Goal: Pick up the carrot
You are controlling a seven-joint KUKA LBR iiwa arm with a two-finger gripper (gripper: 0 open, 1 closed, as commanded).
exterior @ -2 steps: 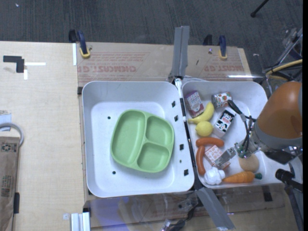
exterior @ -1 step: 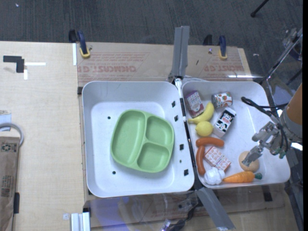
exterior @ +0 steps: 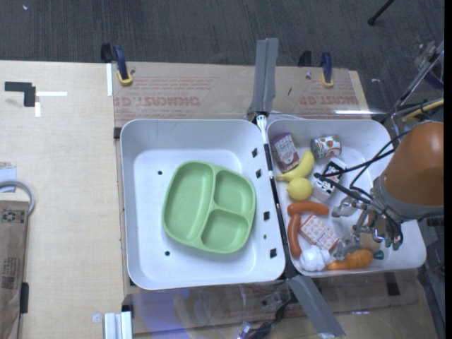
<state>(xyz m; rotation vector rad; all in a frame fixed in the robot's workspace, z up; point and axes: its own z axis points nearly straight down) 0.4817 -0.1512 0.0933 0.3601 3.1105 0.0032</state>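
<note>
The carrot (exterior: 352,260) is a small orange piece lying along the front wall of the right bin (exterior: 406,260), close to its front right corner. My gripper (exterior: 357,237) hangs low in that bin, directly above and just behind the carrot, at the end of the grey arm with the orange band (exterior: 422,165). The gripper's metal parts and cables overlap the carrot's upper edge. Whether it touches the carrot is unclear.
Left of the carrot lie a white round item (exterior: 313,260), a patterned packet (exterior: 318,232) and two red sausages (exterior: 308,207). A lemon (exterior: 299,188), banana (exterior: 305,166), can (exterior: 325,147) and purple packet (exterior: 284,151) sit farther back. The left bin (exterior: 141,189) holds a green divided plate (exterior: 210,207).
</note>
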